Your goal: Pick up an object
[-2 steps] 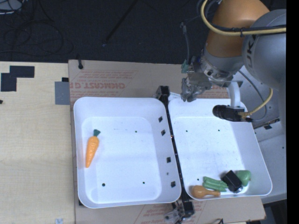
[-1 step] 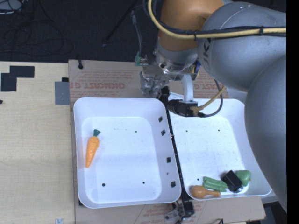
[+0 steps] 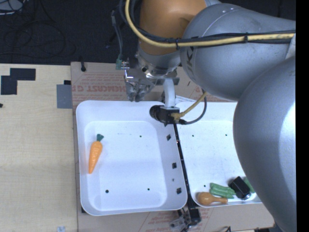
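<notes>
Carrot (image 3: 95, 153) well below-left of gripper (image 3: 136, 92)

One fixed camera overhead, looking down at a slant on the tabletop (image 3: 34, 144). Fairly close in. Both white bins (image 3: 120, 207) in frame, arm (image 3: 241, 57) entering from right.

Robotics lab: grey arm (image 3: 241, 57), twin white bins (image 3: 82, 129), loose cables (image 3: 29, 4).

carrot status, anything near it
Gripper over left bin's far rim, holding nothing visible. Carrot alone at left wall. Nothing in the way.
</notes>
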Tool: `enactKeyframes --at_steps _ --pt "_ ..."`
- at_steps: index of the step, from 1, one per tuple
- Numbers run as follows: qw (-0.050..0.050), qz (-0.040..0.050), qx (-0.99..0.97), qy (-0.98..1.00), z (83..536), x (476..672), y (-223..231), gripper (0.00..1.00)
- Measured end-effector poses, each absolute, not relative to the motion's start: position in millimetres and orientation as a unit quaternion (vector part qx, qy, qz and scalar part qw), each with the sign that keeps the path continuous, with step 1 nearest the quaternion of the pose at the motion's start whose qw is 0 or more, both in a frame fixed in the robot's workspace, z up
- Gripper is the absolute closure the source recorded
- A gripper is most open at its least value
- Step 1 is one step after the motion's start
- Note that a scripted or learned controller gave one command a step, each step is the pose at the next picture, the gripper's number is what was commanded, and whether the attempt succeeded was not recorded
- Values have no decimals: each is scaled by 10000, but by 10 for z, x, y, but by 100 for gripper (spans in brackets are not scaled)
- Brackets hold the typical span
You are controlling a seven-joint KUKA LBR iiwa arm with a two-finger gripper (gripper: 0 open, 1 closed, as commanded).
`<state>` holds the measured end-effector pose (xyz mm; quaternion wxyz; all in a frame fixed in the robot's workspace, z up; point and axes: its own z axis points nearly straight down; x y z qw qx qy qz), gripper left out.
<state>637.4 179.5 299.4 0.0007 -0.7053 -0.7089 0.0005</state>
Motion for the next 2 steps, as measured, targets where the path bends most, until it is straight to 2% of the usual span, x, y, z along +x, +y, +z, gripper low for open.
enactKeyframes --at_steps 1,2 --pt "6 -6 -7050 -7092 3203 6438 2450 100" --pt "22 53 -7066 -7076 2395 6418 2442 100"
